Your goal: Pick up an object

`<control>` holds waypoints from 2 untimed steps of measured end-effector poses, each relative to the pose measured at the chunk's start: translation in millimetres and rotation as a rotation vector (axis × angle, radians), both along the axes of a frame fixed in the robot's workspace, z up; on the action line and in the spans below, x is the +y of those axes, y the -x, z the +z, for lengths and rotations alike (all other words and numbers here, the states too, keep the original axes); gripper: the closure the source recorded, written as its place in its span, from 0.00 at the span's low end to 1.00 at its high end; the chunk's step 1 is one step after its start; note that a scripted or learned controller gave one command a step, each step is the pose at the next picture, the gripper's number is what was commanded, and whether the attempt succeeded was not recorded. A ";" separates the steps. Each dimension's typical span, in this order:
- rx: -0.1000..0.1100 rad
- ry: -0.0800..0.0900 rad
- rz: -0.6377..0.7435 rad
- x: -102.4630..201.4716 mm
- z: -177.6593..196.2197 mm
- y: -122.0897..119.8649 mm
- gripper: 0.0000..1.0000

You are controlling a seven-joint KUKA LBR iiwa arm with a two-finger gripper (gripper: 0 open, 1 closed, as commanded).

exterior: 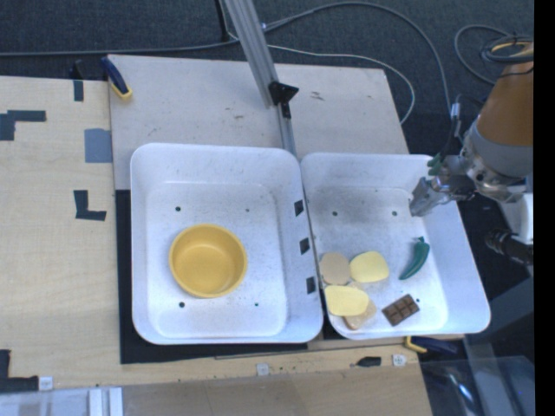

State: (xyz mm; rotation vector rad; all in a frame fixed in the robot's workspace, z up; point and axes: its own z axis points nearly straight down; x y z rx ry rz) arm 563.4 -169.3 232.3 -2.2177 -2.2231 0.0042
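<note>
The jaws sit at the end of the gripper [427, 196], poised over the right rim of the right-hand bin [364, 180], and from where I stand I cannot tell whether they are wide or narrow; nothing shows between them.

Going from the left: the left bin [217, 167] holds a yellow bowl [208, 260]. The right bin has everything bunched toward its near edge: a tan round piece [335, 268], a pale yellow piece [369, 267] just beside it, another yellow piece [346, 300] below those, a small brown block [401, 309], and a green pepper [415, 259] lying at a slant nearest the arm.

I'd say this is the approach stage, with no object chosen yet. The pepper looks the likeliest target, being nearly beneath the gripper and apart from the cluster. The next move calls for shifting toward the near edge, lining up across its narrow width, then descending.
</note>
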 end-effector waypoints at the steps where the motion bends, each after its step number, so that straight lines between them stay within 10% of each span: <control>1: 0.002 -0.001 0.004 50.7 6.1 10.5 1.00; 2: 0.003 -0.001 0.003 105.1 2.3 9.5 1.00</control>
